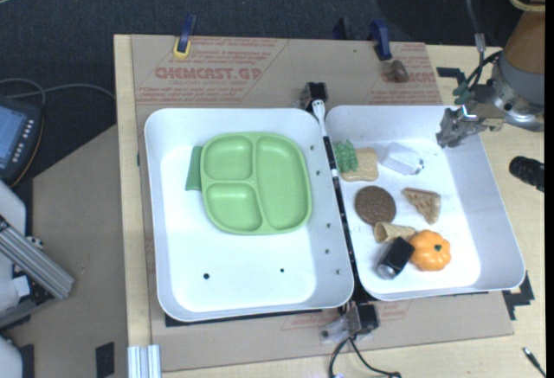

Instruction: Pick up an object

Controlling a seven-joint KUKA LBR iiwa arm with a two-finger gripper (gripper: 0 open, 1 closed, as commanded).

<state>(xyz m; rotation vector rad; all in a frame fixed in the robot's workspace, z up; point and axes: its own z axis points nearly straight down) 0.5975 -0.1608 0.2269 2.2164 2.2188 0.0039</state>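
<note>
Gripper (pixel 452 131): I see it above right bin's (pixel 493 195) far right edge; holds nothing; opening unclear to me.
Clear block (pixel 402 161): nearest object, just left of it.

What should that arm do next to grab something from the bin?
Probably swing left and lower over the clear plastic piece, the closest item. The gripper sits at the right bin's upper right edge, with nothing visibly between it, while the objects lie further left and toward the front.

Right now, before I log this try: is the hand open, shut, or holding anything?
Hand: cannot be told whether open or shut; it sits above the right bin's far right corner, and nothing shows held in it.
</note>
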